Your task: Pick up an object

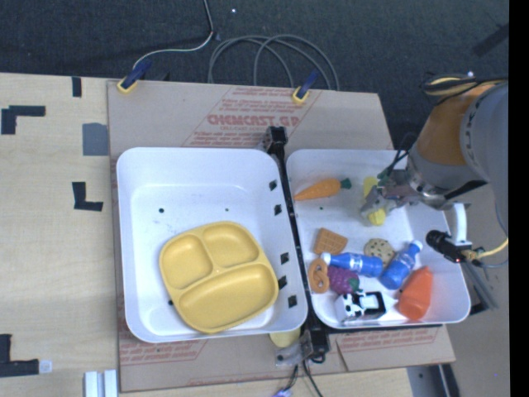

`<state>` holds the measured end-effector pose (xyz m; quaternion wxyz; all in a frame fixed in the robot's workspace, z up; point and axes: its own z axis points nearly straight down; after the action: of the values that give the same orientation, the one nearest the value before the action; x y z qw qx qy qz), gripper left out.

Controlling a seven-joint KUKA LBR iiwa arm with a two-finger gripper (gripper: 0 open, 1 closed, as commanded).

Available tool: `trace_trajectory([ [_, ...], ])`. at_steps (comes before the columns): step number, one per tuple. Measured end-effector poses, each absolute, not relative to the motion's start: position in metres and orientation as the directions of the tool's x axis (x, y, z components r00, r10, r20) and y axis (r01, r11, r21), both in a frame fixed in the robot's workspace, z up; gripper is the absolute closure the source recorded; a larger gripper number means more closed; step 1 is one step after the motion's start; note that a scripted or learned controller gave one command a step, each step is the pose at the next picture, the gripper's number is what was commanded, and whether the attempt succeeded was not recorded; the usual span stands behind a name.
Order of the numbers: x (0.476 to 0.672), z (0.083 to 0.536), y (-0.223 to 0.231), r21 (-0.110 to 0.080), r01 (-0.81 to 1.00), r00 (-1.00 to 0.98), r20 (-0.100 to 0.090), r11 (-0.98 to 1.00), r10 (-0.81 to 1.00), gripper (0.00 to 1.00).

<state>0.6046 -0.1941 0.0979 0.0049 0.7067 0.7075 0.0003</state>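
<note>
1. While the arm reaches in from the right, its gripper hangs low in the right bin, directly over a small yellow object.
2. Whether the fingers are open or closed cannot be told.
3. A carrot lies nearby; a yellow tray sits in the left bin.

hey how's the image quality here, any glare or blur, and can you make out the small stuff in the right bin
Camera view: even, soft lighting with faint shadows; the white bins look bright but not blown out. Slightly soft overall, so small items beside the blue bottle blur together. The yellow tray and carrot read clearly. The gripper is dark and hard to resolve.
</note>
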Motion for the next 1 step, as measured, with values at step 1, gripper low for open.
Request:
trace_trajectory([
  [1, 0.5961, 0.2844, -0.1526, 0.014, 1.000, -0.005, -0.002, 0.005, 1.000, 1.00],
])
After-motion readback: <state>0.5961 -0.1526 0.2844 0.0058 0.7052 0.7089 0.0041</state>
